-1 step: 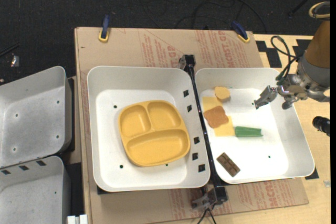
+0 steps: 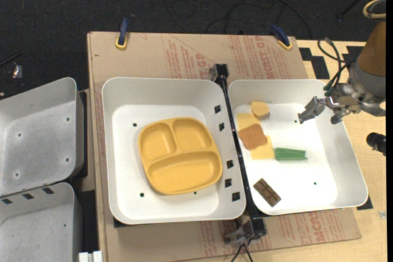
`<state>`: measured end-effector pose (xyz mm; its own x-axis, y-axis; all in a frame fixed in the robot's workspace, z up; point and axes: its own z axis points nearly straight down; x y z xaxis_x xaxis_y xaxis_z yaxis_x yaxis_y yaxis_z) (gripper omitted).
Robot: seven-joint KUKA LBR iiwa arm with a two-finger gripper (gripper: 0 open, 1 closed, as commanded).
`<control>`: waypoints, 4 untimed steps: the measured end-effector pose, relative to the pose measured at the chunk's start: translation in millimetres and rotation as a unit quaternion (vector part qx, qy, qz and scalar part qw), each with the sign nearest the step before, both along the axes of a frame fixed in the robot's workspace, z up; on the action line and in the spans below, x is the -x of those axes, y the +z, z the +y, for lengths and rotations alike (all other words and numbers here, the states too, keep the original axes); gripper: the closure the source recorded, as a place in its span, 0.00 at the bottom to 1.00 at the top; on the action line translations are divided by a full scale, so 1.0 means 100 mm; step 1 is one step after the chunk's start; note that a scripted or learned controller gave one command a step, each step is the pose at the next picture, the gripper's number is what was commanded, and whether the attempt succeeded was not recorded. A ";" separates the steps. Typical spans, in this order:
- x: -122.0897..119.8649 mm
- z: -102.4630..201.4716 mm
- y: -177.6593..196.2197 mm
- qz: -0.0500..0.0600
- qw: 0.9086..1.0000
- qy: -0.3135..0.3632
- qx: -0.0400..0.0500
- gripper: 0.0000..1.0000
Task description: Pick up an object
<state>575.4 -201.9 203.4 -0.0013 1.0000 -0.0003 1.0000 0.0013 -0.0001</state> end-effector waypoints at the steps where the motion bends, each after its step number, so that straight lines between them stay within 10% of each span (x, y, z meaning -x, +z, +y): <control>1: -0.01 0.01 -0.42 0.001 1.000 -0.001 0.000 0.00; 3: 0.00 0.04 -1.13 0.001 1.000 -0.001 0.000 0.00; 4: -0.01 0.04 -1.01 -0.001 1.000 -0.001 0.000 1.00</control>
<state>576.6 -198.4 102.7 0.0006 1.0000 -0.0008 1.0000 -0.0006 0.0015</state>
